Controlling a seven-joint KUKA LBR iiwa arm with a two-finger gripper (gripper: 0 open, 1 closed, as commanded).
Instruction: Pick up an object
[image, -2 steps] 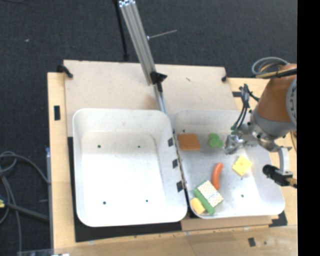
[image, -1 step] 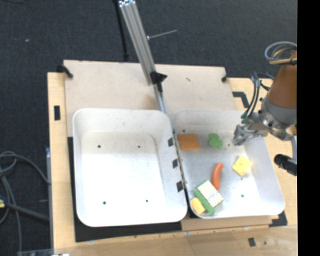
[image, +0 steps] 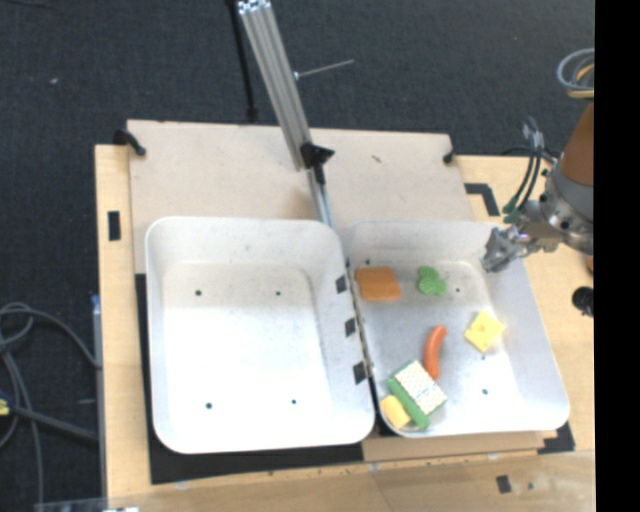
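The right bin (image: 520, 330) holds several small items: an orange block (image: 378, 284), a green piece (image: 431, 281), a yellow wedge (image: 485, 331), an orange-red carrot-like stick (image: 433, 351), a white and green box (image: 418, 390) and a yellow piece (image: 396, 411) beside it. My gripper (image: 499, 250) hangs at the bin's upper right rim, above and right of the green piece. Nothing shows between its fingertips. The arm comes in from the right edge.
The left bin (image: 250, 330) lies beside the right one. A slanted metal pole (image: 285, 95) rises from the back between the bins. The wooden bench (image: 300, 160) extends behind. Cables lie on the floor at left.
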